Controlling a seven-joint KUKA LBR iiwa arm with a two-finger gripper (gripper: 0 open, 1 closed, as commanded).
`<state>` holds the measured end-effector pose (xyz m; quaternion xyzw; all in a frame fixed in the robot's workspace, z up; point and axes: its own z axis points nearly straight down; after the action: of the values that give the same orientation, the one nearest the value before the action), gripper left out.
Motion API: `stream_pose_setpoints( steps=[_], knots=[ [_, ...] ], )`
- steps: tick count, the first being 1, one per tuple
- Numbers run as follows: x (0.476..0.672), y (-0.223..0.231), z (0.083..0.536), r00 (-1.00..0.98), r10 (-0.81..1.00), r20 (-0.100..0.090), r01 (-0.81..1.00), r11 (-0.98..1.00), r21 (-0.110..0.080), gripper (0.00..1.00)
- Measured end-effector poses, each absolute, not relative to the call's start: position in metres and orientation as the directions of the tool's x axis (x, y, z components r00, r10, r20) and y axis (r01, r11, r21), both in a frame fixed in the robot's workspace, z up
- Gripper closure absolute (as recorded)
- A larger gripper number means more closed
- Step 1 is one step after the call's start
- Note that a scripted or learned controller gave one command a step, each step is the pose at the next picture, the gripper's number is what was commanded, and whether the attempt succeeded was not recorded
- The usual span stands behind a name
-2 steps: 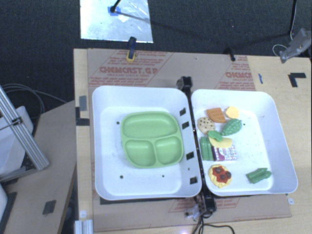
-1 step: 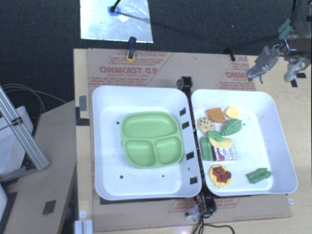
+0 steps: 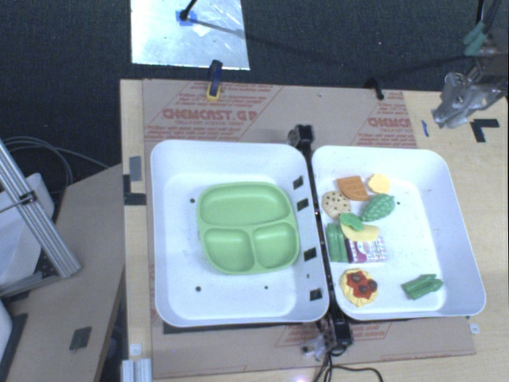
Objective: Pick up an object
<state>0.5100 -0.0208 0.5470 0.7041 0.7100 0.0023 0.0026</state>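
While the gripper (image 3: 465, 102) waits at 2 o'clock, grip state indeterminate, approach the isolated green bean pod (image 3: 421, 286) at 5 o'clock of right bin (image 3: 457, 205), descending vertically, avoiding clutter.

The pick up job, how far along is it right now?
Nothing looks done yet. The gripper sits off at the upper right, outside the right bin, with no object seen in it. The toy foods, such as the pizza slice, cookie and green bean pod, lie in that bin. The green tray sits in the left bin. Reaching, grasping and lifting all remain.
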Motion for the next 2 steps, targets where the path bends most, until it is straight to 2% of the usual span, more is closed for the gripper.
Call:
stream_pose_setpoints(
  steps=[1,2],
  knots=[
    [0.49,0.052,0.407,-0.011,1.0,0.001,1.0,0.011,-0.012,1.0],
    [0.483,0.089,0.196,-0.002,1.0,-0.001,1.0,0.002,-0.016,1.0]
  ],
)
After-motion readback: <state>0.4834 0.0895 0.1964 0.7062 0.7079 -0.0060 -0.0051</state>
